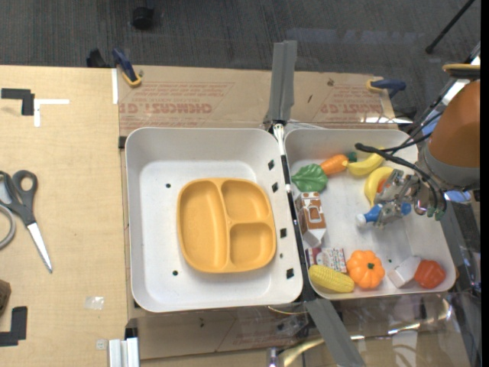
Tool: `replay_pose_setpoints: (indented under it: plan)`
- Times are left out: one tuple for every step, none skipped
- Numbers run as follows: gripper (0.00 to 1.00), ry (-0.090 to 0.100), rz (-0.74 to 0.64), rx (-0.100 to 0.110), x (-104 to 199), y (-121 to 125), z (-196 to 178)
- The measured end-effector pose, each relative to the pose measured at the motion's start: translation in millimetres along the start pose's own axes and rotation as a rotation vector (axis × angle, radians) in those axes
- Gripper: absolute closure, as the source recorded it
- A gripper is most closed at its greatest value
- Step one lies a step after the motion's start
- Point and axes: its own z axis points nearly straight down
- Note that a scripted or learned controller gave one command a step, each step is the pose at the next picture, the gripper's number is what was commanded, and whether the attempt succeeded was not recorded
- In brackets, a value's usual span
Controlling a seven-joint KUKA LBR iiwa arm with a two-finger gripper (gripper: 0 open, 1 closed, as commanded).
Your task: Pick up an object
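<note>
Presently the gripper (387,205) sits low at centre-right of the frame, inside the right bin (428,239), beside a yellow banana (377,182). Whether it grips anything cannot be judged. Its placement suggests the banana as pick target; the orange divided plate (226,225) occupies the left bin (145,228).

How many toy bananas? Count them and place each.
2. One toy banana lies along the right bin's far side; another banana sits just nearer, beside the pincer. Others may hide under it.

The arm (458,140) is cut off at the right edge, and the gripper (390,205) partly hides a banana (376,183)
</note>
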Motion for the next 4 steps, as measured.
replay_pose_setpoints:
  plan:
    - [1.0, 0.008, 0.221, 0.001, -24.7, 38.4, -85.0]
    - [1.0, 0.01, 0.438, 0.003, 3.1, 65.2, -132.2]
    - [1.0, 0.012, 0.637, 0.005, 86.2, 73.9, -168.8]
    - [1.0, 0.011, 0.75, 0.006, 51.7, 133.3, -183.6]
